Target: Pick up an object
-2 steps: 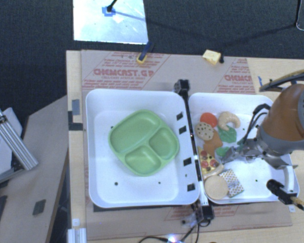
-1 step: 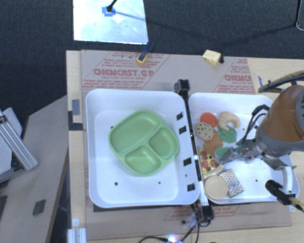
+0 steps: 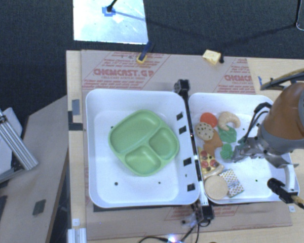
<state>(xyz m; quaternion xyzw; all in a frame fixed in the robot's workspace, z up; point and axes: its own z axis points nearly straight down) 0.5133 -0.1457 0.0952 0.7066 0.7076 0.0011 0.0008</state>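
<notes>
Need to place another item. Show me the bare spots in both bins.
Left bin: bare floor rings the green divided tray, widest along its front and left. Right bin: toy food crowds its left half beside the gripper; the front right floor is bare.

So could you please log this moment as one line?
arm: over right bin | gripper: beside green toy | left bin: green tray

Dark blue-grey carpet (image 3: pixel 30 44) covers the floor around the surface (image 3: pixel 76 135), a pale wooden top partly overlaid with a brown sheet printed in red letters (image 3: pixel 124 72). A shiny square plate (image 3: pixel 110 15) lies on the carpet beyond it, black cables (image 3: pixel 218 32) trail across, and an aluminium frame rail (image 3: pixel 10 138) stands at left.
</notes>
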